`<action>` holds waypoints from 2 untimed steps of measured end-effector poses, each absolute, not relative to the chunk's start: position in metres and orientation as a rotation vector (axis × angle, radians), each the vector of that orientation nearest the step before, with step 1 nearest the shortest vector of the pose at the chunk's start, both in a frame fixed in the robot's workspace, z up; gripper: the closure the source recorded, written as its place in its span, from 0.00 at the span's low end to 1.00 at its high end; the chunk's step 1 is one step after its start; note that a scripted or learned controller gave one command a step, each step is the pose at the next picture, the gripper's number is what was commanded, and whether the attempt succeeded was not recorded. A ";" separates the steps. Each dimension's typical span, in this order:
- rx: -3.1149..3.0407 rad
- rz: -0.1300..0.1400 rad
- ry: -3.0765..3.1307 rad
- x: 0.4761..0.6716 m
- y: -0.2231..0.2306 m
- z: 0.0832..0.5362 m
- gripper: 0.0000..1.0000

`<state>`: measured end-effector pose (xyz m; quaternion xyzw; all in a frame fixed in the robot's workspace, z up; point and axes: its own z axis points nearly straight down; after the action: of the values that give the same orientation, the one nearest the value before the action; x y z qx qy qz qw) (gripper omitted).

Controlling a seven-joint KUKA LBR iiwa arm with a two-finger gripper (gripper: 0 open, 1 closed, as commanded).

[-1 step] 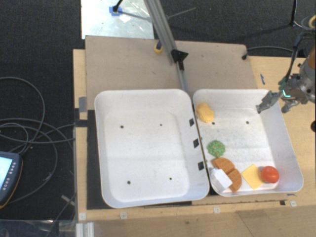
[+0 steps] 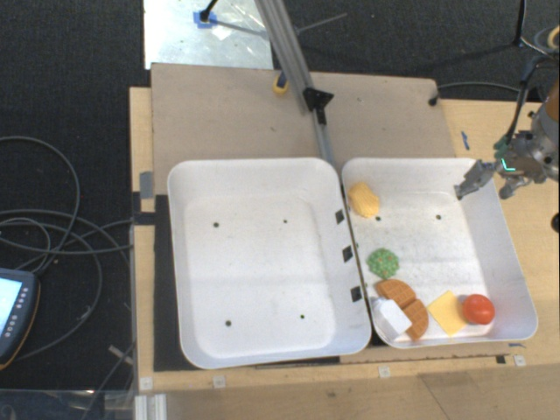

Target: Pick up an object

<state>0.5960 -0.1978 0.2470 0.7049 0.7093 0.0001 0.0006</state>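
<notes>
The arm is cut off by the picture's right edge, so little more than its wrist and the tool point(image 2: 490, 185) shows, at the far right corner of the right bin point(image 2: 490, 234). The tool's fingers are too small and blurred to read. Left of the left bin point(image 2: 188, 261), a tablet point(image 2: 12, 309) is cropped by the left edge. In the right bin's near left corner, a white block point(image 2: 392, 317) covers part of a brown piece point(image 2: 408, 302). The worktop point(image 2: 289, 116) runs under both bins.
</notes>
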 end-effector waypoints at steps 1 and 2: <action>2.219 -0.002 2.226 0.595 -0.198 0.206 0.00; 2.219 -0.002 2.227 0.596 -0.189 0.160 0.00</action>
<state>0.5958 -0.1895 0.1601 0.7058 0.7084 -0.0005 -0.0013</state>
